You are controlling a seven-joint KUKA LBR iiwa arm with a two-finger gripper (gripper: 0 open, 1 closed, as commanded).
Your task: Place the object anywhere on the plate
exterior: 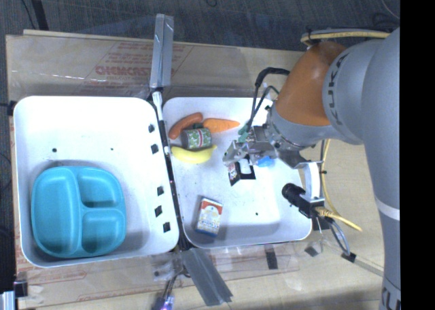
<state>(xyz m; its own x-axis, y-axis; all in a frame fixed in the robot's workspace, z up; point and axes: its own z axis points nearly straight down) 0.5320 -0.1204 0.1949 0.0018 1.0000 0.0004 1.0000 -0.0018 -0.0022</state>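
A light blue divided plate point(78, 211) lies in the left bin, at its front left. My gripper point(239, 160) hangs low over the middle of the right bin, right of a yellow banana point(192, 156). A small blue thing point(266, 161) shows just right of the gripper, partly hidden by the wrist. A small dark thing point(240, 173) sits right under the gripper; I cannot tell whether it is held.
At the back of the right bin lie an orange carrot point(221, 125), a reddish sausage point(184, 125) and a green can point(198, 139). A small carton point(209, 216) lies near that bin's front. A ridge point(165, 173) divides the two bins.
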